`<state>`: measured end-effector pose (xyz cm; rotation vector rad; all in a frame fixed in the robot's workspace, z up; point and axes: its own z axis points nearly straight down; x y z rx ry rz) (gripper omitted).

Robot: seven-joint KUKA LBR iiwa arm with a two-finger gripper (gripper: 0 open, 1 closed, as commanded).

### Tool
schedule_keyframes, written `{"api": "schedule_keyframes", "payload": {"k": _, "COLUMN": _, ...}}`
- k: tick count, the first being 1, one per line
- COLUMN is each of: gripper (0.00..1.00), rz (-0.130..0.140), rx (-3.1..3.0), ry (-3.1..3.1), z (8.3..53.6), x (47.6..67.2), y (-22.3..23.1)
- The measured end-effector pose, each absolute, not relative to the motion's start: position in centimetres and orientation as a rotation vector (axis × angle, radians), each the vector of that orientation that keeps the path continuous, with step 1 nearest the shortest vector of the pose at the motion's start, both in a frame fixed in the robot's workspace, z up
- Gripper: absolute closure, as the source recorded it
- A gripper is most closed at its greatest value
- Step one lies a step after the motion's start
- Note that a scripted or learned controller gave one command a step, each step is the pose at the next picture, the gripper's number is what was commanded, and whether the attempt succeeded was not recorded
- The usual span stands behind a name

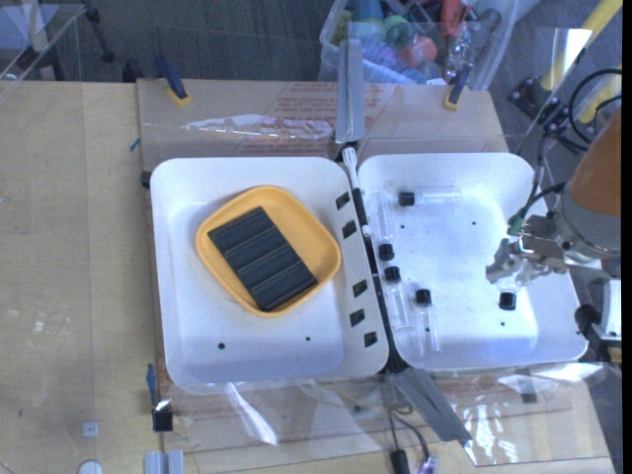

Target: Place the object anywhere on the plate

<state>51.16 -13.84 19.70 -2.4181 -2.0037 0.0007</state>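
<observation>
A black ribbed rectangular block [265, 258] lies flat on the yellow square plate [219, 227], which sits tilted in the left white bin [178, 344]. The block covers most of the plate's middle and sits inside its rim. My gripper [513, 264] hangs over the right part of the right bin [464, 171], well away from the plate and block. I see nothing in it. The arm's grey wrist and orange band [599, 181] enter from the right edge.
Several small black knobs [422, 296] dot the right bin's floor, and a clear tube [434, 197] lies near its back. A divider with black clips [357, 260] separates the bins. A crate of colourful items [420, 13] stands behind the bench.
</observation>
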Motion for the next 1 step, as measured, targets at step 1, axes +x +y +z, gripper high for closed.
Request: {"api": "schedule_keyframes", "payload": {"k": 1, "gripper": 0.00, "rz": 0.000, "rx": -2.418, "ry": -2.004, "z": 19.71, "x": 51.16, "y": -13.85}}
